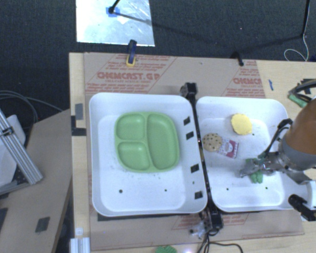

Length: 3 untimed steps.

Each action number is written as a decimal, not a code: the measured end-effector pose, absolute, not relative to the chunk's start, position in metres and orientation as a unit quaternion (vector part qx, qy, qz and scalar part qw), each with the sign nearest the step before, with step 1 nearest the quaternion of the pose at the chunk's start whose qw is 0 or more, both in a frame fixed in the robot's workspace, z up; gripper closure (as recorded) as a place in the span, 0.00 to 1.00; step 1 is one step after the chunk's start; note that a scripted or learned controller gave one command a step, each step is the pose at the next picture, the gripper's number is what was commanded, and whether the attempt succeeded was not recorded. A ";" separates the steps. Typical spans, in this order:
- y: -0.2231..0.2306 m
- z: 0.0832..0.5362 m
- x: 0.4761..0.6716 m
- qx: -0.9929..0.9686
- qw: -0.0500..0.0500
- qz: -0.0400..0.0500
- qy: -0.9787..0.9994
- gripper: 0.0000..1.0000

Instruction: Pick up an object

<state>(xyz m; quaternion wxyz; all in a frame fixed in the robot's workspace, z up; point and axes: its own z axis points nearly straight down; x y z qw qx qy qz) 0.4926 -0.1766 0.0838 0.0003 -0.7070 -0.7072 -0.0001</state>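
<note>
The claw [251, 168] sits low in the right bin [242, 202], toward that bin's right wall and a little below its middle, at the end of the grey arm [305, 141] reaching in from the desk's right edge. Just beneath and touching its tip lies a small green object [257, 178]; it looks pressed against the claw from below-right, but the view is too coarse to say whether it sits between the gripping parts or merely beside them, and how wide the claw stands cannot be told either. The green object appears short and stubby, its long axis hard to make out. Going outward, a small pink packet [230, 148] lies up and to the left of the claw, with a round cookie [213, 140] just beside it nearer the divider between the bins, and a yellow object [242, 124] sits farther up toward the bin's far wall. The left bin [102, 157] holds a green divided tray [147, 142], well apart from the claw. The nearest candidate for picking is judged to be the green object.
</note>
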 end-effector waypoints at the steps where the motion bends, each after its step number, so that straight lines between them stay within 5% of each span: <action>1: -0.177 0.095 0.494 -0.707 -0.002 -0.001 -0.707 1.00; 2: -0.116 0.084 0.540 -0.703 -0.001 -0.002 -0.711 1.00; 3: -0.028 0.191 0.574 -0.702 -0.004 -0.007 -0.712 1.00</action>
